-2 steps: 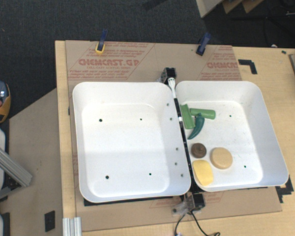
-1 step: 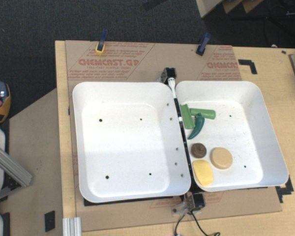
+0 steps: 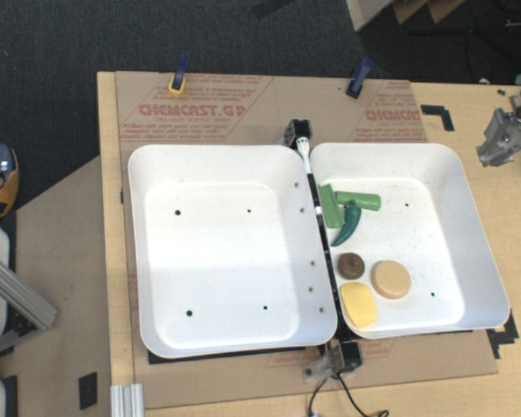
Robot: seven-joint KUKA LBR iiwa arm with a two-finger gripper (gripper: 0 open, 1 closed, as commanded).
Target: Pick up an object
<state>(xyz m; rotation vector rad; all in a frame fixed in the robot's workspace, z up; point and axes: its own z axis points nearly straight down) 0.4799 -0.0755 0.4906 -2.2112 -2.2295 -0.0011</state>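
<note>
Mostly smooth rounded pieces (image 3: 365,259), glossy white bin (image 3: 456,168).

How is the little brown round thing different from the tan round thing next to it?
The brown disc is dark brown; the tan disc is pale tan. The brown disc looks smaller than the tan disc. The brown disc lies closer to the divider between the bins, the tan disc further toward the right bin's middle. Both are round, lie flat, and sit side by side in that bin near the yellow piece.
</note>
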